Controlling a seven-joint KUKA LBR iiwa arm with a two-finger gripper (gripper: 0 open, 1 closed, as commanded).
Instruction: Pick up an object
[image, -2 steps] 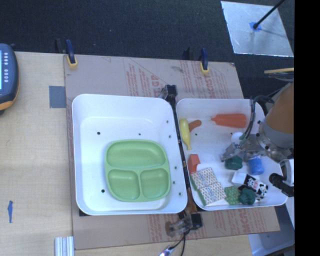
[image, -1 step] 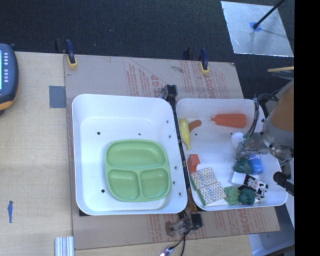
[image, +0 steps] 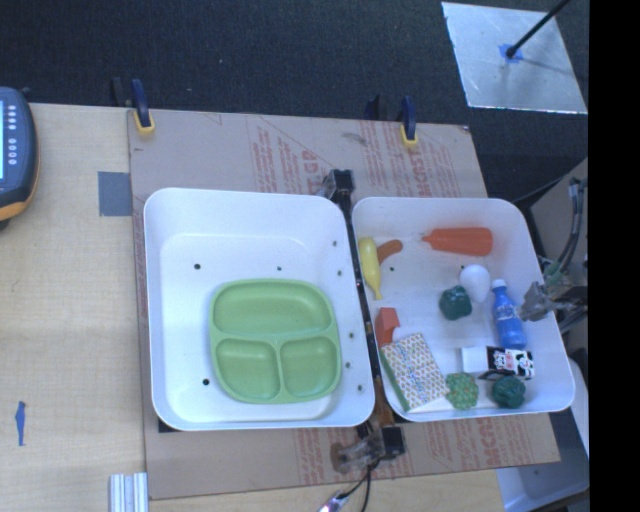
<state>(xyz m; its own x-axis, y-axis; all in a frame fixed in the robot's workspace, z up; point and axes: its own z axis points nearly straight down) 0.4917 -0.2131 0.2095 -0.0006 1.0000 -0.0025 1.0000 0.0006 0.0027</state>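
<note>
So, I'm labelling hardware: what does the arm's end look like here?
The gripper, by the right bin's rim, is grey and metallic, small and angular. Thin dark cables curve up behind it. Any markings are too small to tell.

The gripper (image: 553, 297) is cut off at the right edge, so its fingers cannot be made out. A grey-and-orange device (image: 14, 150) is clipped by the left edge. The print on the small black-and-white carton (image: 508, 360) is too fine to be read.
</note>
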